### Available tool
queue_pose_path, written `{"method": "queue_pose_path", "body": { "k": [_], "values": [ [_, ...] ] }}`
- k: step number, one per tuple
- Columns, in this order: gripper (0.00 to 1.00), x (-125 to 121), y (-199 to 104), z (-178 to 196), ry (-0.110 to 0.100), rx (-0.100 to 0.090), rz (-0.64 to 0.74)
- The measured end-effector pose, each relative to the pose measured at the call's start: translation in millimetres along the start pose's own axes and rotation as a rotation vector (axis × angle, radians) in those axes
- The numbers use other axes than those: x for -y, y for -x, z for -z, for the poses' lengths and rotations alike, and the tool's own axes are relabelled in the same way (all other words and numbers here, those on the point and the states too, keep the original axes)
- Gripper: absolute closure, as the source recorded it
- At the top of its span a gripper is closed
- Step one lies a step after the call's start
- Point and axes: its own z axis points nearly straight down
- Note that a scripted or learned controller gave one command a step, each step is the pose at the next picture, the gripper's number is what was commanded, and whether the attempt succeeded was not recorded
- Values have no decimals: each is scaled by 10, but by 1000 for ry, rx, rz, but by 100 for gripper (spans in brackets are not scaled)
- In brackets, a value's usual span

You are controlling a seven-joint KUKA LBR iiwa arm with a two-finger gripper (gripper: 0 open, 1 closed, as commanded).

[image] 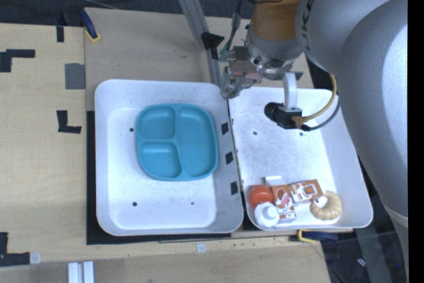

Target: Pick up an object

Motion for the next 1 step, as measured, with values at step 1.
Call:
{"method": "queue_pose_path", "body": {
  "k": [1],
  "values": [
    [100, -15, -610, -124, -1, 0, 1]
  ]
}}
